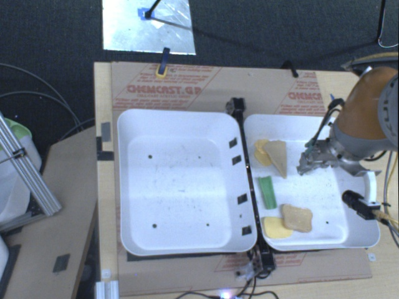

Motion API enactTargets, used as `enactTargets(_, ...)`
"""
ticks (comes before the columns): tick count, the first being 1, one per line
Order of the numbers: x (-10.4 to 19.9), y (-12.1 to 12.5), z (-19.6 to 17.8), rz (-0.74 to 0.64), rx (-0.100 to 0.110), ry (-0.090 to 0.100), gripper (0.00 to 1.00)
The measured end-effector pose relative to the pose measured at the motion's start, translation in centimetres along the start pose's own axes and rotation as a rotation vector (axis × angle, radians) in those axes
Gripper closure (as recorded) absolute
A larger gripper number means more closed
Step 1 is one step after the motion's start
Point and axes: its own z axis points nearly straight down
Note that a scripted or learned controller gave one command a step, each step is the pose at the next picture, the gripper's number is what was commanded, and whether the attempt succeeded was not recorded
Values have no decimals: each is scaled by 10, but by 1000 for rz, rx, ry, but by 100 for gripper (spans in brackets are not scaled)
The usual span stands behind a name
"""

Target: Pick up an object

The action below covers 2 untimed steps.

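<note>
1. At the right of the frame, the arm [368, 114] reaches over the right bin [324, 124], one of two white bins on the desk [187, 83].
2. The pincer [307, 164] hangs low in the upper middle of the right bin, above or at the bin floor. Its opening cannot be told from this view, and no object is seen within it.
3. Candidate objects all lie in the right bin:
   - a pale tan wedge [278, 157], just left of the pincer, overlapping a yellow piece [262, 151];
   - a green strip [267, 192] below the wedge, near the bin's left wall;
   - a tan lump [297, 218] touching a yellow disc [275, 228] in the lower part of the bin.
4. The left bin [181, 179] lies at frame centre-left.
5. Step in hand, as judged: approach to a grasp. No object is lifted; the pick is not yet done.
6. Next move, as judged: shift the pincer left over the wedge, the nearest object, straddle its narrow width, close, then raise. Risk: the wedge is flat and may slip.
</note>
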Motion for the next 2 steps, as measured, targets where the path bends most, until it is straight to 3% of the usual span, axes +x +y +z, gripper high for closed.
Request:
enactTargets(1,44,4,8,1,5,2,100)
enactTargets(2,140,9,-48,-6,-1,5,100)
